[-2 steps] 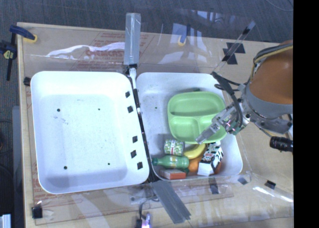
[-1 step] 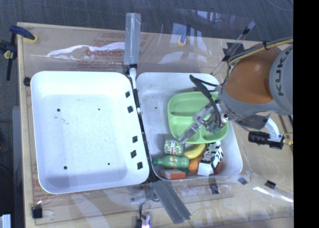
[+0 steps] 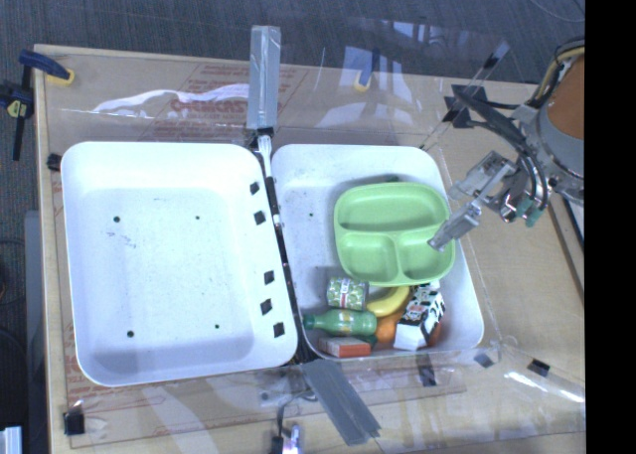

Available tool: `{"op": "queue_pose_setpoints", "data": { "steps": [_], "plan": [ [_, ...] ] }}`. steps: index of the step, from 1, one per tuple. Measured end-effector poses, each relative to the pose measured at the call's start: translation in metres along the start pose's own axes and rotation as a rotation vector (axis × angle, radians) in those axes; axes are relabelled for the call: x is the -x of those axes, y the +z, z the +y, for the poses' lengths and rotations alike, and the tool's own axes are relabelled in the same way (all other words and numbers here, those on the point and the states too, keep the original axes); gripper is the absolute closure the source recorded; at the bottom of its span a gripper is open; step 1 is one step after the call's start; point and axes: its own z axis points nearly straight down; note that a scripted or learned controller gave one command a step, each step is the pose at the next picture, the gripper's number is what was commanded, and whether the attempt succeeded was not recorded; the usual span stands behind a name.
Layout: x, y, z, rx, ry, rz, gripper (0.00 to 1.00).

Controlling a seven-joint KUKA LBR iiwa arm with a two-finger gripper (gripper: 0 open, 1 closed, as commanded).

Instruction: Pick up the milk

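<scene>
The milk (image 3: 421,315) is a small white carton with black patches, standing at the front right corner of the right bin (image 3: 298,184). It is wedged beside a banana (image 3: 390,300) and an orange item (image 3: 388,329). My gripper (image 3: 444,219) hangs over the right rim of a green divided plate (image 3: 383,228), well behind the milk and apart from it. Its two grey fingers are spread, so the gripper is open, with nothing between them.
A green-labelled can (image 3: 346,293), a green bottle (image 3: 341,322) lying on its side and a red box (image 3: 347,347) crowd the front of the right bin to the left of the milk. The left bin (image 3: 159,263) stands alongside.
</scene>
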Motion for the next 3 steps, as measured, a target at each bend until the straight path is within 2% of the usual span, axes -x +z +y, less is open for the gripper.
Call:
{"op": "queue_pose_setpoints", "data": {
  "steps": [1,2,3],
  "plan": [
    [-0.028,0.114,0.07,-0.002,-0.017,0.008,0.0],
    [-0.057,0.174,0.074,-0.002,0.029,0.006,0.0],
    [-0.05,0.127,0.073,0.0,0.042,0.003,0.0]
  ]
}}
